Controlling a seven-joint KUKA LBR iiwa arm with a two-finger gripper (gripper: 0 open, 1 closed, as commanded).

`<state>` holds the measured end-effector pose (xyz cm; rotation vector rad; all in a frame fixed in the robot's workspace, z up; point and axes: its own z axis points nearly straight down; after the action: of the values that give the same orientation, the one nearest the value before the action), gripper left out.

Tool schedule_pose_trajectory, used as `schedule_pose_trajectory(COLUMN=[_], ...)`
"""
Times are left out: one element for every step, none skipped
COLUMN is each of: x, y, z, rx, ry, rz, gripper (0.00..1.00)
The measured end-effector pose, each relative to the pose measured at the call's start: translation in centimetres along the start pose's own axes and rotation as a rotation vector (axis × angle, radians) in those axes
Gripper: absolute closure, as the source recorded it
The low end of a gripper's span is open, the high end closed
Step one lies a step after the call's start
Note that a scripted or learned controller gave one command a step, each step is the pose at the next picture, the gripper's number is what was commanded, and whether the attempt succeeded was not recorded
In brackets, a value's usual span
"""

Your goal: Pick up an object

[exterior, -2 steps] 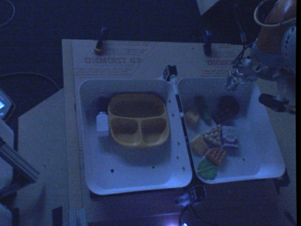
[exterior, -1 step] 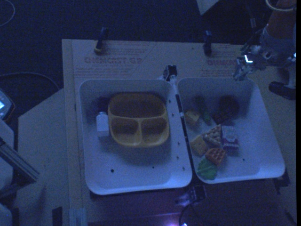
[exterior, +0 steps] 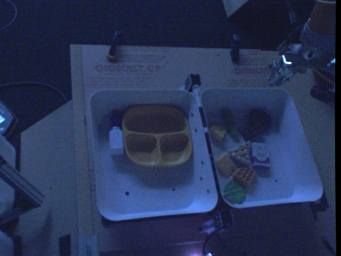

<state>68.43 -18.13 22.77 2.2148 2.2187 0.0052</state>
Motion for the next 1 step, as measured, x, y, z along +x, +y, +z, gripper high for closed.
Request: schedule_pose_trajectory(x=[3.51], y=[-4.57], z=[-0.8], rx=[0.01], ry=[0.004], rz=[-0.001], gripper=[1.0])
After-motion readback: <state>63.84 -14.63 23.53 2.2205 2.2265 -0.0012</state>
